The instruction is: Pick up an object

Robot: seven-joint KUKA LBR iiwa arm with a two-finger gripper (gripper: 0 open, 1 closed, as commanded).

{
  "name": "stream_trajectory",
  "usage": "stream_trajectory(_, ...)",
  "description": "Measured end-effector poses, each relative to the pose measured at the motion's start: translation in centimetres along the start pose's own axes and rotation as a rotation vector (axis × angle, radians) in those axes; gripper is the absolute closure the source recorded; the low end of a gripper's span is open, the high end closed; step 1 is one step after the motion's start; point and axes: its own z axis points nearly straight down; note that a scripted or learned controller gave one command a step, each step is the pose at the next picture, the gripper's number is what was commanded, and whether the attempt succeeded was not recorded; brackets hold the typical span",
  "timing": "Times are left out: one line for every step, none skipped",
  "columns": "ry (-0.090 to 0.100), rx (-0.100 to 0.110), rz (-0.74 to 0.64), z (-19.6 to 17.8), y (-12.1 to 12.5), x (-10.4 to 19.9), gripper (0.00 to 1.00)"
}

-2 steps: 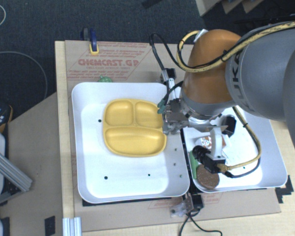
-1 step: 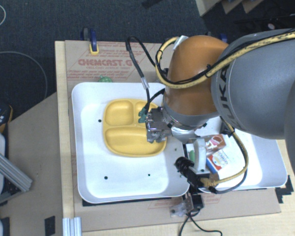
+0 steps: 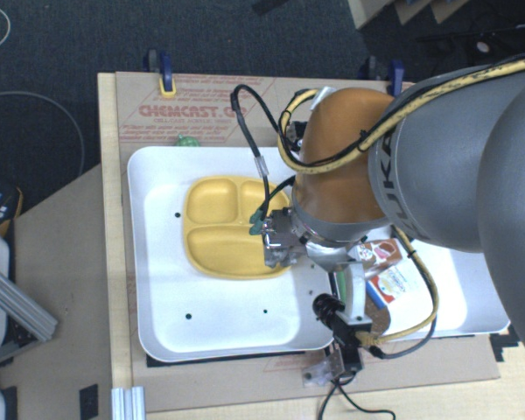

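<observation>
Single overhead view. Arm (image 3: 437,164) enters from the right and covers most of the right bin (image 3: 472,309); the orange band sits over the divide between the two bins.

Left bin (image 3: 157,261): one yellow divided plate (image 3: 219,226), lying flat in the back half, nearer the bin's right wall than its left. Three compartments are visible, two small ones toward the back and one wide one toward the front. The long axis runs roughly left to right. The plate's right edge is hidden under the wrist.

Right bin: a small packet with red, white and blue print (image 3: 383,274) shows beside the wrist, near the bin's left wall. The rest of it is covered by the arm.

Gripper (image 3: 276,243): metal hardware sits at the plate's right rim, overlapping it in this view. I cannot tell how wide the fingers stand or whether anything is between them, since the wrist housing blocks the tips. No grasp can be claimed.

Key relation: the plate lies directly left of and under the gripper, with its rim running front to back at that spot. Judgement: a rim pinch is the likely try, with the fingers straddling the raised edge. The risk is that the plate is shallow and smooth, so the rim may slip out or the plate may tilt on lift.
</observation>
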Motion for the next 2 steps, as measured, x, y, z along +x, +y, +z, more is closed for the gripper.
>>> stream_trajectory(0.004,-0.012,-0.009,-4.5,0.1,6.4,1.0)
stream_trajectory(0.01,-0.026,-0.007,-22.1,1.2,9.5,1.0)
